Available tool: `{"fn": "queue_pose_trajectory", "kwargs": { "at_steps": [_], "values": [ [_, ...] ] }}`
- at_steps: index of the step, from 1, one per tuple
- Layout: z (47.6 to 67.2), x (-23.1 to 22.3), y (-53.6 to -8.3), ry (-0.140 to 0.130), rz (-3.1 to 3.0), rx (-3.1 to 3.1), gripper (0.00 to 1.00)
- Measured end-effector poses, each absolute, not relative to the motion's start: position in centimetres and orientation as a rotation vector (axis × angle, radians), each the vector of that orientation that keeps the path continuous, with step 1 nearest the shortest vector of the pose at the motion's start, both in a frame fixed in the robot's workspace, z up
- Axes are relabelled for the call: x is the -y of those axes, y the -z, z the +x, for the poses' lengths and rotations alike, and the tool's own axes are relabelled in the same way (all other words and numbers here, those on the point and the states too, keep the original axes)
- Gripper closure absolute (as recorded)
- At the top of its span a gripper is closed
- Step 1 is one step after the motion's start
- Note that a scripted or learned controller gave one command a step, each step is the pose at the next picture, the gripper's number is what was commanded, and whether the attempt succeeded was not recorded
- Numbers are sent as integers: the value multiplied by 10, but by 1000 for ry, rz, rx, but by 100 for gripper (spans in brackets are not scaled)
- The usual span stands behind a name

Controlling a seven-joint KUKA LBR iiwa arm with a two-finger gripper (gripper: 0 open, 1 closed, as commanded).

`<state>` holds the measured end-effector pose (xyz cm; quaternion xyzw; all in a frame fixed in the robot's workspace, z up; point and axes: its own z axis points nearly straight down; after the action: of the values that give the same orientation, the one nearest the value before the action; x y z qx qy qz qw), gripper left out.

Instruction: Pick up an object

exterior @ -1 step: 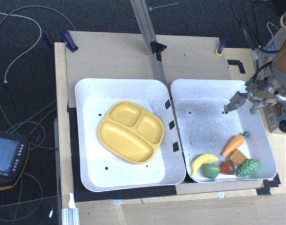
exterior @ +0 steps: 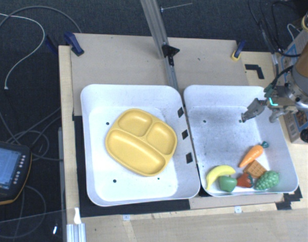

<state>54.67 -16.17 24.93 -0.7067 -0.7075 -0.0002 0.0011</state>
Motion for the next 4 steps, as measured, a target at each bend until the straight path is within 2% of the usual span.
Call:
{"fn": "queue_pose_trajectory", "kwargs": {
  "at_steps": [2,3,4],
  "values": [
    [552,166,-133,-5,-2215,2216,0],
    [551,165,-90,-5,-2216,2217,0],
    [553,165,-104,3,-2220,2222,100]
  ]
}}
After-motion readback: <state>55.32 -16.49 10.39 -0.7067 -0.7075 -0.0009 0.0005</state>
